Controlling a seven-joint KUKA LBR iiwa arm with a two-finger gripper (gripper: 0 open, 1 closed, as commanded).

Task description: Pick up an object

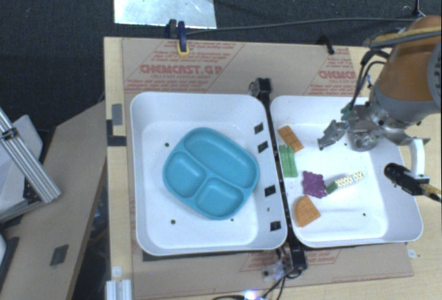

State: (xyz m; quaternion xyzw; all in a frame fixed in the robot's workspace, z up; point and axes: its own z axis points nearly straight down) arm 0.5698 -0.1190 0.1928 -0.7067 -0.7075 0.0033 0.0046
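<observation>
Left bin: holds a blue tray with three compartments, nothing in them. Right bin: the loose pieces lie toward its left half. An orange wafer lies near the divider, a green block just below it, a purple lump toward the middle with a pale bar just right of it, apparently touching, and a second orange piece lower down. Claw hangs over the upper middle of the right bin, on the arm coming in from the right. Cannot tell whether its fingers stand open or closed; nothing shows between them. Step in hand, as I judge it: approach, no grasp made yet. Nearest piece is the orange wafer, just left of the claw and about level with it; purple lump and pale bar sit below it, apart. Next move calls for settling on one piece, shifting over it, then descending straight. The wafer lies flat and close to the divider, so a pinch there could slip.
</observation>
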